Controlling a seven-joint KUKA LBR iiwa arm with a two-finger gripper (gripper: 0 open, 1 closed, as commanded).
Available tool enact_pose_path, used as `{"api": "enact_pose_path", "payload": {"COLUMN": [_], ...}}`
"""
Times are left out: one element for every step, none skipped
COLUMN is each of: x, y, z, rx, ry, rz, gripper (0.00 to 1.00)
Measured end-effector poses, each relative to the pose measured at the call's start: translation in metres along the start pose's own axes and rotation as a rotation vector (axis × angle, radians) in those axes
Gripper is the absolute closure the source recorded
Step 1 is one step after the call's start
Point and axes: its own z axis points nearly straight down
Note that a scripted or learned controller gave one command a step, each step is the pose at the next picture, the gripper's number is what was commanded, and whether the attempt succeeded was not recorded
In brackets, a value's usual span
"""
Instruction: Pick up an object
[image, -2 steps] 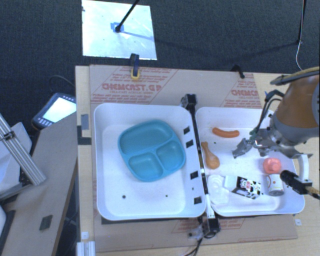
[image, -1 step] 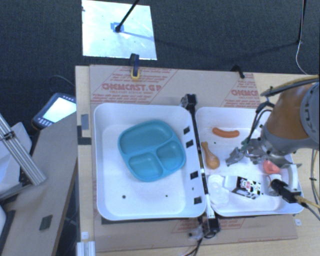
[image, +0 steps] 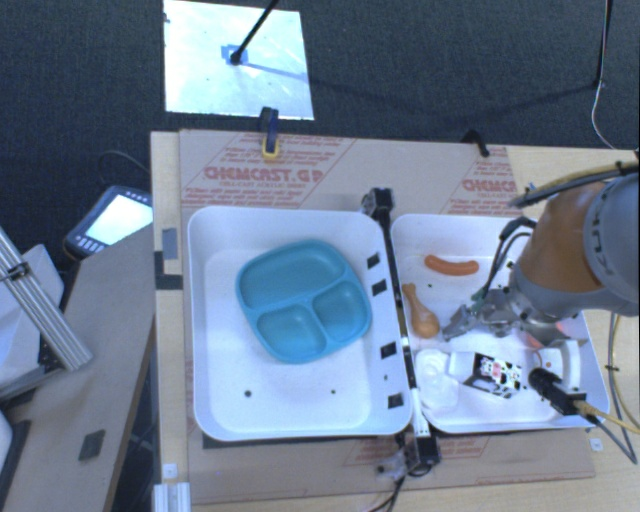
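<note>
Arm's down in the right bin (image: 600, 395), fingers (image: 468, 322) low beside the tan drumstick-looking toy (image: 421, 311), maybe touching it. Can't tell if they're open or closed. Orange hotdog (image: 452, 265) sits apart, farther back.

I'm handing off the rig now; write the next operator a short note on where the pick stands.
Gripper: low inside the right bin, near the wooden drumstick-shaped piece; finger state unclear, nothing seen held.
Right bin: orange sausage toward the back, black-and-white patterned item and a white object toward the front.
Left bin: blue divided plate.
Done: arm is down at the objects.
Left: grasp one and lift.
</note>
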Motion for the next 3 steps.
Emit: {"api": "enact_pose_path", "payload": {"x": [-0.001,0.004,0.012], "y": [0.002,0.004,0.003], "z": [-0.012,-0.056,-0.104], "rx": [-0.004,-0.008,-0.009], "ry": [-0.001,-0.002,-0.002], "rz": [0.0,-0.003,-0.004], "gripper": [1.0,1.0,1.0]}}
